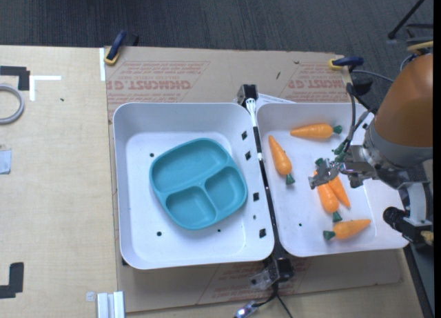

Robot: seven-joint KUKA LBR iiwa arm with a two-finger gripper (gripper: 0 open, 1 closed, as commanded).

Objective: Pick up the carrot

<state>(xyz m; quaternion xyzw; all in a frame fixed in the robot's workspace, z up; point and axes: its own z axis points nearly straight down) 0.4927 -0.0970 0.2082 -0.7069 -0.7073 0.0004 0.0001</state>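
Note:
Several orange carrots with green tops lie in the right white bin point(303, 237). One carrot point(311, 130) lies across the far side and another point(279, 156) sits near the bin's left wall. Two carrots point(332, 194) lie side by side in the middle, and a further carrot point(350, 227) rests by the near edge. My gripper point(325, 174) hangs low over the green tops of the middle pair, right at their far ends. No carrot is visibly lifted off the bin floor.
The left white bin point(131, 192) holds a teal divided plate point(198, 183). Clips point(247, 94) join the bins along their shared wall. The arm's orange band point(410, 103) and grey wrist cover the right bin's far right corner.

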